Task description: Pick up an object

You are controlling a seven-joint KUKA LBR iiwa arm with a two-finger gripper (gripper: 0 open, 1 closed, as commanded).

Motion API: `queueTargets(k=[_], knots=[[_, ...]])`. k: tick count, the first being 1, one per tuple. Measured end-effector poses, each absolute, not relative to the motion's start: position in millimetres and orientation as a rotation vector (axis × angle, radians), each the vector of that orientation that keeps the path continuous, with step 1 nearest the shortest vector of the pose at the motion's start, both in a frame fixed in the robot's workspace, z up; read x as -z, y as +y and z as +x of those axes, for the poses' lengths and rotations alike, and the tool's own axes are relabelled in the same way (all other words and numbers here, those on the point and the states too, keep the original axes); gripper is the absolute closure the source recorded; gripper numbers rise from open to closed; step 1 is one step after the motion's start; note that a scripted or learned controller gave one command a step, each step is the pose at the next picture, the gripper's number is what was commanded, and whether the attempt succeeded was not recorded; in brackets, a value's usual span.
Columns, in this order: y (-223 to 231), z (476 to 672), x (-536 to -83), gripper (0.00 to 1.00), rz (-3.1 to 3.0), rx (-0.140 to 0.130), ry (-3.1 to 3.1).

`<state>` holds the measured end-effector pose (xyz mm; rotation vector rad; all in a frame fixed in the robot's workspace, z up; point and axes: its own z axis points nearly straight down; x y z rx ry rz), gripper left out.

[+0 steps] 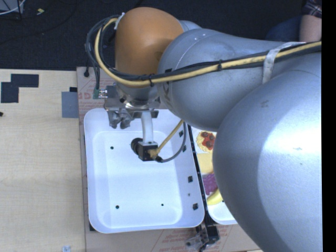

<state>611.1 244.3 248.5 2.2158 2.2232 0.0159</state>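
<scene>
Two shallow white bins sit side by side: the left bin [90, 193] at centre frame, the right bin [223, 214] largely covered by the grey arm [262, 119] entering from the right. The gripper [120, 123] hangs over the left bin's upper left corner, nothing visible in its grasp; whether it is released or clenched cannot be told. Candidate objects lie in the right bin, apart from the gripper: a red-and-yellow item [208, 139], a purple item [209, 183] and a yellow item [214, 197].

Lab bench [42, 156]: robot arm [252, 88], white bins [136, 198]
</scene>
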Motion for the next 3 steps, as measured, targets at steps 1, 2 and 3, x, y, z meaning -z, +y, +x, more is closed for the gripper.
queueTargets(k=[1, 2, 3], knots=[[243, 642.9, -138, 1.0, 2.222, 0.014, 2.225], [225, 642.3, -83, 1.0, 2.224, 0.011, 2.222], [244, 638.0, -338, 1.0, 2.213, -0.024, 2.221]])
